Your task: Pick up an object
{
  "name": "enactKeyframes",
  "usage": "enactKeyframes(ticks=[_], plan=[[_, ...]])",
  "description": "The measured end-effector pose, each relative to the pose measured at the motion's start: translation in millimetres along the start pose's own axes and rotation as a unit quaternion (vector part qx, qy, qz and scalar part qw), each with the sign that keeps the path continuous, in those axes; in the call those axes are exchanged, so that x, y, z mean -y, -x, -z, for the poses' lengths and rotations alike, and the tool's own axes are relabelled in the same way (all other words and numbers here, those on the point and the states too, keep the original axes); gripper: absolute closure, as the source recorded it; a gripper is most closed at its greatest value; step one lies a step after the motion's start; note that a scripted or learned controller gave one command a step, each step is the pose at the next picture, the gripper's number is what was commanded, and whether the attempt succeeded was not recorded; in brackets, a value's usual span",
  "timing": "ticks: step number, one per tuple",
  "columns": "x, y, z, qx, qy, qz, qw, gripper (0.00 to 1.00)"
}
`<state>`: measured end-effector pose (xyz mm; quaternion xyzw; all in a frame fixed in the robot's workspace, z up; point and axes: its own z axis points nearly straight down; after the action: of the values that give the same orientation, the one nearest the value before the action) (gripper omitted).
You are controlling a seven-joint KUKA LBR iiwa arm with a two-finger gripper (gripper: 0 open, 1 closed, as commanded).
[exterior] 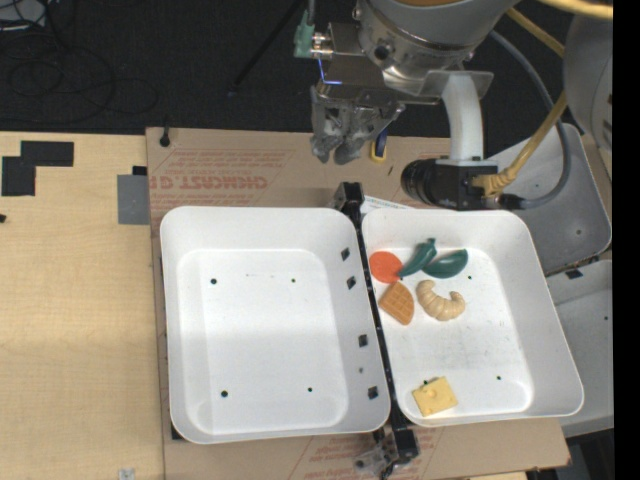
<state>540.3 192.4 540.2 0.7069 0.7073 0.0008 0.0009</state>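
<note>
Claw (pixel 345 148) hangs above the bins' far edge; I cannot tell its state. Right bin (pixel 545 298): croissant (pixel 441 300) lies level, ends curling up, beside the waffle (pixel 397 304). Cheese (pixel 434 397) hugs the near rim. Left bin (pixel 190 308) roomy.

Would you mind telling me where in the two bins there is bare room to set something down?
The left bin offers its whole floor. In the right bin, the floor between the yellow cheese wedge and the croissant is bare. Crowded: its upper left, with the orange disc, teal piece and waffle piece.
</note>
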Motion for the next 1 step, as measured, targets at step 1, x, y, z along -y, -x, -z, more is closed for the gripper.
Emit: enactKeyframes(ticks=[1], plan=[[7.0, -53.6, -3.4, 0.000, -0.003, 0.002, 1.0000, 1.00]])
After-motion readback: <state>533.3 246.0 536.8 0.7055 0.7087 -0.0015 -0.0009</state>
